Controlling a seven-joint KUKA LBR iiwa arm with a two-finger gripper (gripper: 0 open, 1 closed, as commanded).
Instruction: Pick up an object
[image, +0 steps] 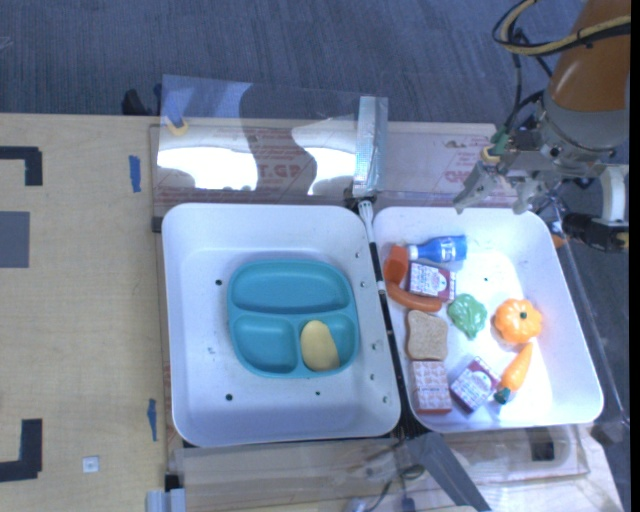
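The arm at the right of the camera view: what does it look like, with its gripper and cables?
The arm has an orange band above a grey wrist section. Yellow and black cables loop beside it at the top. The gripper is metallic grey with two thin fingers, and small green and yellow fittings sit near its base.

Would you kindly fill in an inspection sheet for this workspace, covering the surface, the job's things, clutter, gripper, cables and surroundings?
Surface: two white bins side by side, left bin and right bin, on a tan bench.
Job's things: in the right bin, a blue bottle, bread slice, green piece, orange pumpkin, carrot, wafer and small packet.
Clutter: teal divided tray in the left bin, with a yellow piece in its lower right compartment.
Gripper: gripper above the right bin's far edge, holding nothing.
Cables: yellow and black cables beside the arm.
Surroundings: clear plastic panel behind the left bin.
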